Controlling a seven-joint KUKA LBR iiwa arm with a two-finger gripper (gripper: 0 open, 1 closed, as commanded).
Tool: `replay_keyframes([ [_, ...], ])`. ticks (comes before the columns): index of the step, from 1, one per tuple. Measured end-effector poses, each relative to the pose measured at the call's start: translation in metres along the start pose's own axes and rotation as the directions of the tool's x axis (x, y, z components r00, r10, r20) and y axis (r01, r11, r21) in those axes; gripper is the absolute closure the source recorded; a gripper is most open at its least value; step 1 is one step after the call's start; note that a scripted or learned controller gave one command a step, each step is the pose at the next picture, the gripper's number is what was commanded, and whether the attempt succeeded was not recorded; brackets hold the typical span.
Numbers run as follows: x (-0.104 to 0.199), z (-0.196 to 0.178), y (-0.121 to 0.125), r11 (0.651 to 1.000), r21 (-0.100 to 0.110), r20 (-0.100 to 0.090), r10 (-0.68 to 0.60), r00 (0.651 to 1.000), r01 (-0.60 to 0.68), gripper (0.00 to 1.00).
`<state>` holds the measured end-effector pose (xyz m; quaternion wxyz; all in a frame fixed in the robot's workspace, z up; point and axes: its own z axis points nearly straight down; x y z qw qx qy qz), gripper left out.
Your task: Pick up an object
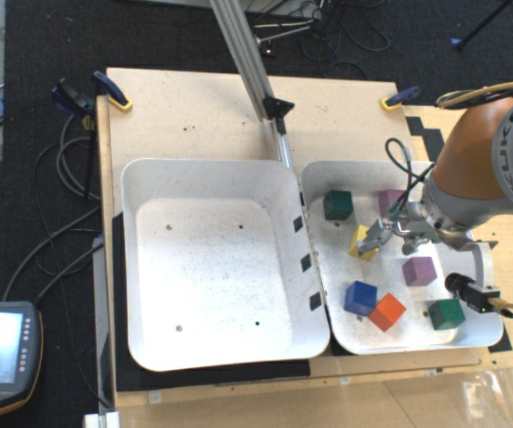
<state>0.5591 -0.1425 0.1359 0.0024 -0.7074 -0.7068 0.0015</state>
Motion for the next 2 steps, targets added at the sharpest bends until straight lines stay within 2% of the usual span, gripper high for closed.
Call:
replay_keyframes([
  [1,0.0,0.043,0.0,1.0,-0.003,0.001,-0.001,1.0,0.001,0.0],
  [2,0.0,0.031,0.001,1.0,-0.007,0.002,0.0,1.0,0.0,1.0],
])
